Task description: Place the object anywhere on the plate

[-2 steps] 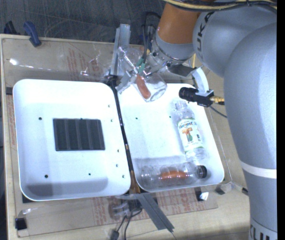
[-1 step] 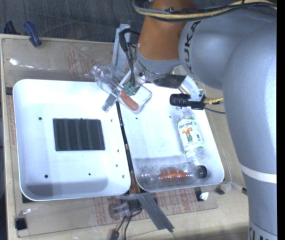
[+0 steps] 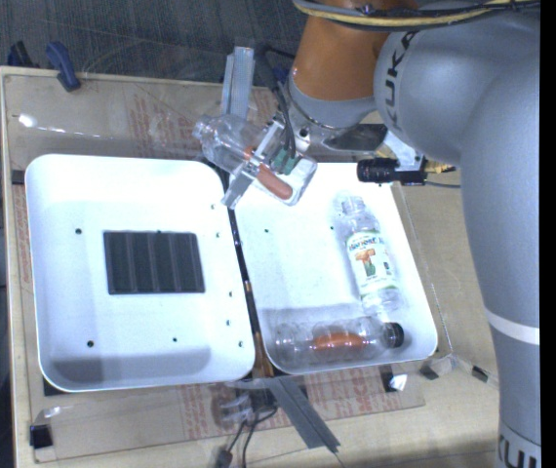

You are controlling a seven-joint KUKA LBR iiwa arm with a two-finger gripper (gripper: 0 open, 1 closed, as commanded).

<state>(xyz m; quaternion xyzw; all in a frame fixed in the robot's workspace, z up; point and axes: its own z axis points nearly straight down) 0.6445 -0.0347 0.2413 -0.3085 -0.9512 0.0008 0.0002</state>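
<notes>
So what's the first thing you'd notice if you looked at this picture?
The big grey arm with its orange band, reaching in from the right. Its gripper hangs over the far edge where the two white bins meet. After that, the dark ridged plate in the left bin, and two clear bottles lying in the right bin.

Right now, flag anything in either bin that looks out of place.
Both clear plastic bottles lie on their sides in the right bin: the labelled one along the right wall, the other against the near wall. The dark ridged plate sits squarely in the left bin.
</notes>
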